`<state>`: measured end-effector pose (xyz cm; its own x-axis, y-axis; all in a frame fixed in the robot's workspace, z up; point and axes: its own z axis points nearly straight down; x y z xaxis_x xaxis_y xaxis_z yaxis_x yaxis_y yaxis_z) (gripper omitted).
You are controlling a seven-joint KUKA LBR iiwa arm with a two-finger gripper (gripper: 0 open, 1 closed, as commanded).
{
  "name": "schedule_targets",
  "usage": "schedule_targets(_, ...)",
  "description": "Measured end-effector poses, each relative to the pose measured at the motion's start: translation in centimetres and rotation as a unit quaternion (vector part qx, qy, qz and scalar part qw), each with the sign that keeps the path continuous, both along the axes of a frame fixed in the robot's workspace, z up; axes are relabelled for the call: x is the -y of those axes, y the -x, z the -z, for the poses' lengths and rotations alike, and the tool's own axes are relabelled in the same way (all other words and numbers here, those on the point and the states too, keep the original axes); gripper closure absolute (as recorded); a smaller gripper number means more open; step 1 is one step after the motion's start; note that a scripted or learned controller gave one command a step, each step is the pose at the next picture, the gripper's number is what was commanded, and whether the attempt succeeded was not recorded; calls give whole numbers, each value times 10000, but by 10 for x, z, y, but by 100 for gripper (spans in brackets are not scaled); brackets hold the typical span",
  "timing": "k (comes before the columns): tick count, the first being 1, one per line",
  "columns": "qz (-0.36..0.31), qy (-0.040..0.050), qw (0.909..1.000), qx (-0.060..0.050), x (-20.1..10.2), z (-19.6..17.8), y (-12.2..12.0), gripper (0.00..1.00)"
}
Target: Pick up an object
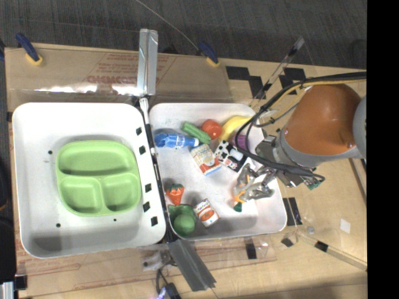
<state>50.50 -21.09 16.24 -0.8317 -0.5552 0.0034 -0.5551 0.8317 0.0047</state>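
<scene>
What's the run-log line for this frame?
end effector low in right bin | by orange carrot toy | no grasp seen | green tray in left bin

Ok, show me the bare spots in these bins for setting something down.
Left bin: white floor rings the green divided tray, and the tray's compartments are bare. Right bin: a bare patch lies between the blue bottle, the carrot toy and the small can. Its back and the gripper side are crowded.

A green tray (96, 178) sits in a white bin (37, 129) (blue bottle (173, 141) and black-and-white box (230, 156) alongside).
</scene>
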Motion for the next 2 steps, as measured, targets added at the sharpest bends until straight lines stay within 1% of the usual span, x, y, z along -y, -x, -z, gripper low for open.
schedule_targets(1,-1746,-9,9846,13,-25,61,11,100)
schedule_targets(2,-1748,-4,9846,19,-25,61,10,0)
